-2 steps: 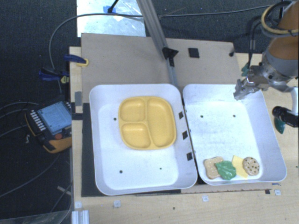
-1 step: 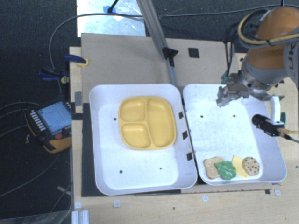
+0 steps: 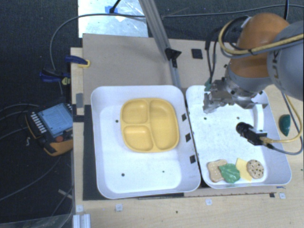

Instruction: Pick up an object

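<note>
Along the front edge of the right bin lie a tan bread slice, a green leaf piece, a yellow cheese wedge and a round cookie. My gripper hangs over the bin's back left corner, well away from these pieces and with nothing seen in it. The orange band and grey wrist hide the bin's back right part.
The left bin holds a yellow divided plate. A black cylindrical part with a yellow cable sticks out over the right bin's middle, beside a white piece. A teal object lies outside its right wall.
</note>
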### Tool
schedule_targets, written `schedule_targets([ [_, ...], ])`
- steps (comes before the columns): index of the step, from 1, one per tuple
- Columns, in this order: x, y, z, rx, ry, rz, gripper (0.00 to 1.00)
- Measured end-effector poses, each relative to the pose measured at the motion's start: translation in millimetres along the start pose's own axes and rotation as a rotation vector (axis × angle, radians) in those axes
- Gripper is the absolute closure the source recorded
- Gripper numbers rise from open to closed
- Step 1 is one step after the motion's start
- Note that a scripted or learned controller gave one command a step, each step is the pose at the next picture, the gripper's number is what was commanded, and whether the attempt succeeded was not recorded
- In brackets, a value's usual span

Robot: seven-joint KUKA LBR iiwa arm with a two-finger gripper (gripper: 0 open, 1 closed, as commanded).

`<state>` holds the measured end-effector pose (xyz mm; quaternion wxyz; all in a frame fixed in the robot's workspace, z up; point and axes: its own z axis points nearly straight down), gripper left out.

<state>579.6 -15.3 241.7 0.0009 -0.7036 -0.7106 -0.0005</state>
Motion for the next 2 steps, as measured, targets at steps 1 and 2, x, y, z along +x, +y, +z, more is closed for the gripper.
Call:
schedule_targets([
  [1,49.5,-28.6,2.1,0.001,0.0,0.0,1.0],
  [2,98.7,-38.1,14.0,0.0,0.0,0.0,1.0],
])
